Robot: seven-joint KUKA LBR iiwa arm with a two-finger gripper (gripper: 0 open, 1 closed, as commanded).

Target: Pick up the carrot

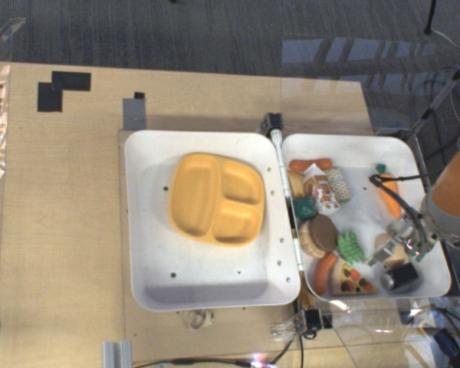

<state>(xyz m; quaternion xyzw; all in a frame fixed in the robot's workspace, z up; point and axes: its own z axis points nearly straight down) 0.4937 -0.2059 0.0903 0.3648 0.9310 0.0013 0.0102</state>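
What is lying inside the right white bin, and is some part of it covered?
The right bin holds toy foods: a carrot, a pizza slice, a cookie, and a green piece. The arm and tool cover the bin's right side.

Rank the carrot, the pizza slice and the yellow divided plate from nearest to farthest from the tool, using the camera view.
From the tool in the right bin:
1. Carrot, just above it by the bin's right side.
2. Pizza slice, lower left, near the front wall.
3. Yellow divided plate, far left, in the other bin.
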